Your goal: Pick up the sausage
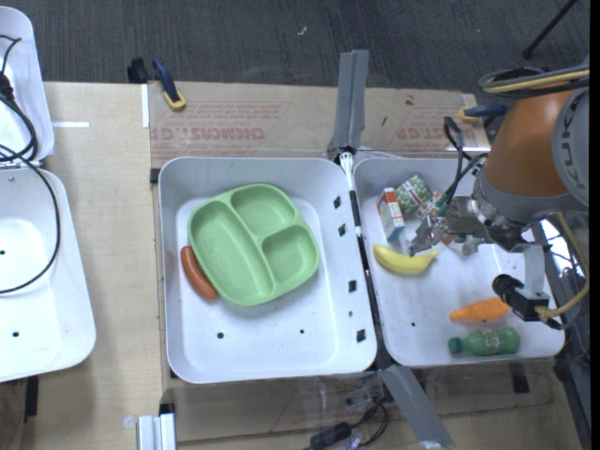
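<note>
One small, likely light and smooth sausage [198, 273], best gripped mid-length, lies beside the green plate [253, 243]; hand [424, 239] state unclear.

**Cardboard-topped bench on a dark floor**

A bench [112, 251] with a pale wooden top runs across the scene. A flattened cardboard sheet [244, 120] with red printing lies along its far edge. Beyond it, the floor [234, 17] is dark grey and textured. A grey upright post [352, 101] rises at the far middle. Light is even and soft.
</note>
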Robot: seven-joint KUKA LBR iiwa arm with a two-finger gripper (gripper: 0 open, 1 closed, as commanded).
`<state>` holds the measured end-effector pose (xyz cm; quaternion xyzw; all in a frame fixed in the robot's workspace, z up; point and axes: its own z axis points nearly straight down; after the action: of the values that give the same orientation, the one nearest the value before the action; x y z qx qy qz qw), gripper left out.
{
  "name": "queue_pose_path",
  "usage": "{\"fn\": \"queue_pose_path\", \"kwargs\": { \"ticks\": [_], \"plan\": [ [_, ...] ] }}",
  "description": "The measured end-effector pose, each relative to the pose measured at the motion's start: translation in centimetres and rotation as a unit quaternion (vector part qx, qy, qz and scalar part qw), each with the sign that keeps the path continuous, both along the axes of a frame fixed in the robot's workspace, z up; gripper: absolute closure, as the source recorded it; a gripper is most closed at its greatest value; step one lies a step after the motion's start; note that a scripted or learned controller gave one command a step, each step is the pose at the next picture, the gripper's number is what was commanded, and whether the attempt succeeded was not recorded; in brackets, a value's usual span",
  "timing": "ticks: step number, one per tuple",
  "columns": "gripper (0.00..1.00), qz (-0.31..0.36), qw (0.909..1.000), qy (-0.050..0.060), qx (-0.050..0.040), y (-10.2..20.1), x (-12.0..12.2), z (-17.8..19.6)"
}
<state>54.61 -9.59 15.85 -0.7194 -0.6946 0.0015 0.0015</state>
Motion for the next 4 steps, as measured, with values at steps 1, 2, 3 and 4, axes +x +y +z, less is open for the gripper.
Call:
{"fn": "queue_pose_path", "kwargs": {
  "ticks": [1, 2, 3, 4],
  "plan": [
    [0.00, 0.052, 0.9986, -0.006, 0.0005, -0.5, 1.6, -6.0],
    [0.00, 0.017, 0.9999, -0.002, -0.0007, -2.6, 4.6, 0.6],
    [0.00, 0.015, 0.9999, -0.001, 0.0002, -4.4, -1.4, -6.5],
    [0.00, 0.082, 0.9966, -0.001, -0.0001, -2.0, 3.7, -6.8]
  ]
}}
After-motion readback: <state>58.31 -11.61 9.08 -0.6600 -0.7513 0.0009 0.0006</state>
